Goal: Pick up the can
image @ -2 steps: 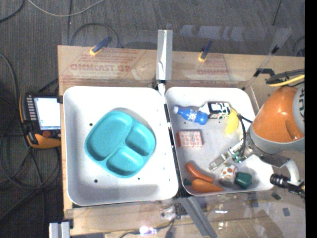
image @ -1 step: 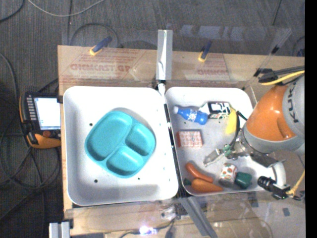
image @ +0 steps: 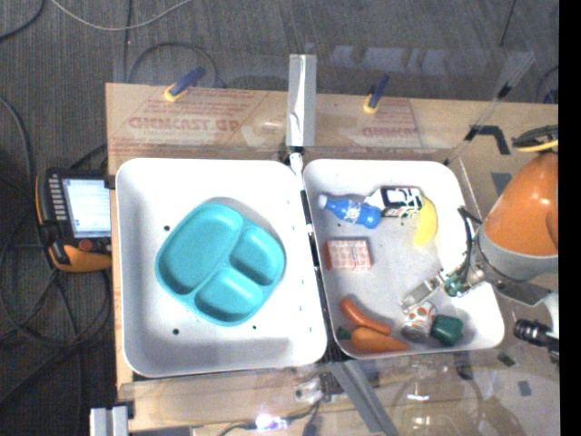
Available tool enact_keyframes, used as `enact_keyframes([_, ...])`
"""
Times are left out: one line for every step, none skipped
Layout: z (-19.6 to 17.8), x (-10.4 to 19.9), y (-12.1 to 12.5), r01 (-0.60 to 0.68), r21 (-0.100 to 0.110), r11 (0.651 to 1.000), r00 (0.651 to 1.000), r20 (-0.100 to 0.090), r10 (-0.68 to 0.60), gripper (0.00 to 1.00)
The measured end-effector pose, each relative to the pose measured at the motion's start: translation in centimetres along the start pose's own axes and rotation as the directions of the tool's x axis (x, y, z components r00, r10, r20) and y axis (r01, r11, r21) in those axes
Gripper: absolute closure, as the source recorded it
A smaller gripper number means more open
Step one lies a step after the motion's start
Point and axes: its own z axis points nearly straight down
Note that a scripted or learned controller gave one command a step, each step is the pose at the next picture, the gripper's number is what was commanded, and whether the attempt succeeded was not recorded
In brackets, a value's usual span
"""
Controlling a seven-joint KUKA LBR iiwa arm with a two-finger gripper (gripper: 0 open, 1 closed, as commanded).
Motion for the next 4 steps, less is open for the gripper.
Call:
enact_keyframes([1.8, -0.3, 0.3, 0.310, -0.008, 0.951, 0.951, 0.007, -0.310, 0.00])
enact_keyframes([0.7, -0.3, 0.6, 0.310, -0.016, 0.951, 0.951, 0.011, -0.310, 1.00])
enact_keyframes([-10.4, 6.2, 2.8, 0.333, -0.003, 0.943, 0.943, 0.001, -0.333, 1.00])
enact_keyframes([-24.0, 6.3, 6.7, 0.233, -0.004, 0.973, 0.973, 0.004, -0.233, 1.00])
